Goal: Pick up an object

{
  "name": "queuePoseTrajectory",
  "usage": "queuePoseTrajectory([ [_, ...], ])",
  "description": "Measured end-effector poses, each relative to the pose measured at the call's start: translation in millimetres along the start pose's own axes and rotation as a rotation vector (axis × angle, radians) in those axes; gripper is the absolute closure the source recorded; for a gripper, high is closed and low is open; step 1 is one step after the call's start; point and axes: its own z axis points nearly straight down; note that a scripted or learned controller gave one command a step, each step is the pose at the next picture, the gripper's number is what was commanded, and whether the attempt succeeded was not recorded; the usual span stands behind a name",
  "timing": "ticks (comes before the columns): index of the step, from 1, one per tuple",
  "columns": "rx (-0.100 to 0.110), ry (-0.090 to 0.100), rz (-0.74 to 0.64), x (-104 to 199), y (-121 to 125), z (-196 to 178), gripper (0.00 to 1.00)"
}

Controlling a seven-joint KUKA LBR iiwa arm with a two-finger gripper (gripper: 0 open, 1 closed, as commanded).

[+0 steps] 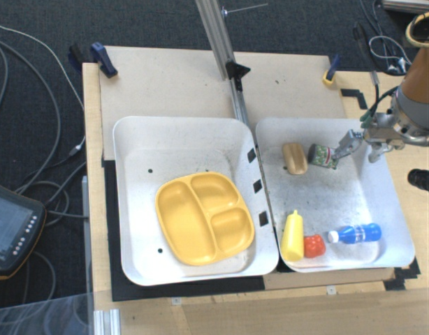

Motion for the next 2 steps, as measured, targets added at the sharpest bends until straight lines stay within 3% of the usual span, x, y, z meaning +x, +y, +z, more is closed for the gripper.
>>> queuePoseTrajectory([
  [1, 0.000, 0.000, 0.000, 0, 0, 0, 0.00],
  [2, 0.006, 0.001, 0.000, 5, 0, 63, 0.00],
])
